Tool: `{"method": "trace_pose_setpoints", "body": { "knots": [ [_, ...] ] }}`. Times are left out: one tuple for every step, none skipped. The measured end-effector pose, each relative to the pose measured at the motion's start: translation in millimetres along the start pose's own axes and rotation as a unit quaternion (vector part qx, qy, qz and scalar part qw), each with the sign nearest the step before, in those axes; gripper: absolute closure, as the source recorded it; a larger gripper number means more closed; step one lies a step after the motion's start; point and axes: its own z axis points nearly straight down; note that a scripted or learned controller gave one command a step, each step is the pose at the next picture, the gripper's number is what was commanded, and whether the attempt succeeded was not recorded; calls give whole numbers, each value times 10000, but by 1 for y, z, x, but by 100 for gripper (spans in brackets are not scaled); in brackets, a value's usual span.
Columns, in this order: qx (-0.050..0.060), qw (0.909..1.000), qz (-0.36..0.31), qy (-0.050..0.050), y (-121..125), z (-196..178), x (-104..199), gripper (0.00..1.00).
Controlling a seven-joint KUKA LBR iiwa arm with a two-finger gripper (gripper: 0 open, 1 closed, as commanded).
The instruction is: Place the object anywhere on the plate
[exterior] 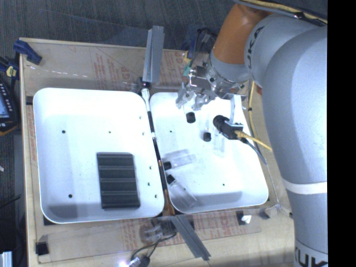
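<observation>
The plate is a dark ribbed rectangle lying flat in the left bin, towards its front. A clear plastic object lies in the right bin near the divider. A second clear piece with a dark end rests at that bin's front left. My gripper hangs over the back left of the right bin, well behind both clear pieces. Its fingers are spread, with nothing between them.
The grey arm with its orange band covers the right side of the right bin. A black connector and a yellow cable hang off the wrist over the bin. A metal bar stands behind the divider.
</observation>
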Motion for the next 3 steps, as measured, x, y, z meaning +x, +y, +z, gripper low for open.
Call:
{"method": "trace_pose_setpoints", "body": {
  "knots": [
    [6,9972,-749,-8,3,28,82,100],
    [-7,10000,49,-12,-15,12,181,100],
    [9,9994,-333,-30,-89,63,210,100]
  ]
}}
